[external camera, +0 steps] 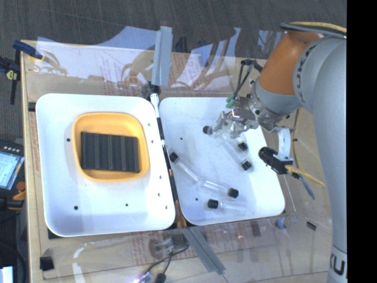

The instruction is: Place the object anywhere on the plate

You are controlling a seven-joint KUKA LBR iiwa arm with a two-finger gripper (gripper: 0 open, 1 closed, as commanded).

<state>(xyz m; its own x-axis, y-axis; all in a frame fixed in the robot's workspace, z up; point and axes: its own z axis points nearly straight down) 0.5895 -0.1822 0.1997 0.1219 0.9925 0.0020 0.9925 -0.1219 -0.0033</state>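
So the plate job is basically not started yet, as far as I can see. The yellow plate (pixel 88 124) sits in the left bin (pixel 53 199) with a dark ribbed rectangular insert (pixel 110 151) in its middle, and none of the vials is on it.

The objects are all over in the right bin (pixel 188 122): a handful of small clear vials with black caps. One lies near the bin's middle (pixel 187 171), one a bit lower with its cap pointing right (pixel 219 188), one close to the front rim (pixel 226 205), and a couple more up by the right side (pixel 243 157).

The gripper (pixel 231 124) is down in the upper part of the right bin, right among the vials there. It's a tangle of shiny metal and clear plastic at that spot, so I can't tell whether it has anything, or how it's set.

What's left, I'd guess: secure a vial, carry it across the divider, set it on the plate.

Material-wise: bins are smooth, glossy white plastic with rounded corners, the plate is a matte yellow rounded rectangle with a raised rim. Vials look slick and cylindrical, so they'd probably roll.
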